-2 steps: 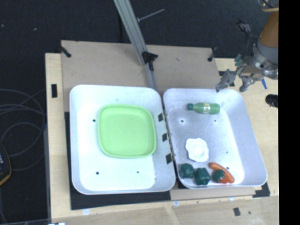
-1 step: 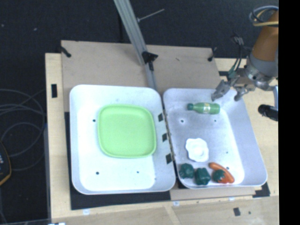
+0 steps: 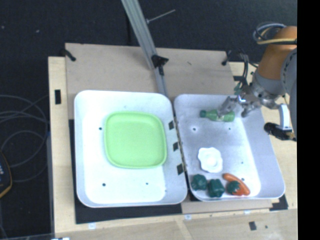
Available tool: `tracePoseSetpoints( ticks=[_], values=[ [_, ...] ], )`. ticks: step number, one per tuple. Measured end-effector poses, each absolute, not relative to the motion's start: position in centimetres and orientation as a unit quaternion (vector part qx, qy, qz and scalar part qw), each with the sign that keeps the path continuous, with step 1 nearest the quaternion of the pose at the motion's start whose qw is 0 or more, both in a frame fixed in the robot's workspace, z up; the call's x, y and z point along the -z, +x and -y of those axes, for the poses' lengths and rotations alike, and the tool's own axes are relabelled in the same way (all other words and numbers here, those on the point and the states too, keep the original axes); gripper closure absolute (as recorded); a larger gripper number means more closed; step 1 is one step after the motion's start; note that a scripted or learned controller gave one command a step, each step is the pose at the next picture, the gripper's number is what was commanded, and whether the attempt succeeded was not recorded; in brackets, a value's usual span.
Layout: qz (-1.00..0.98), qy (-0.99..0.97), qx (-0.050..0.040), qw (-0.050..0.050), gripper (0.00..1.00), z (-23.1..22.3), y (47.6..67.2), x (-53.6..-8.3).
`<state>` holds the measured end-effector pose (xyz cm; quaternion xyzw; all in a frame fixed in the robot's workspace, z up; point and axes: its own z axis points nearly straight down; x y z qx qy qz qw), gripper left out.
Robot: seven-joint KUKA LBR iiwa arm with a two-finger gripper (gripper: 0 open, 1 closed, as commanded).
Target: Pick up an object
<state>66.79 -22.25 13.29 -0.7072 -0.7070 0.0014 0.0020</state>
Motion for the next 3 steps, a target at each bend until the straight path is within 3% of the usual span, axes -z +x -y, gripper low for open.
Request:
tracePoseSetpoints(
  ticks=[1, 2, 3],
  values=[
    [0.707, -0.707, 0.0019, -0.003, 0.0, 22.3, 67.0, -12.1],
    [0.707, -0.707, 0.0021, -0.005, 1.0, 22.4, 67.1, -13.3],
    [0.707, -0.707, 0.0016, -0.003, 1.0, 22.1, 67.6, -19.5]
  ],
)
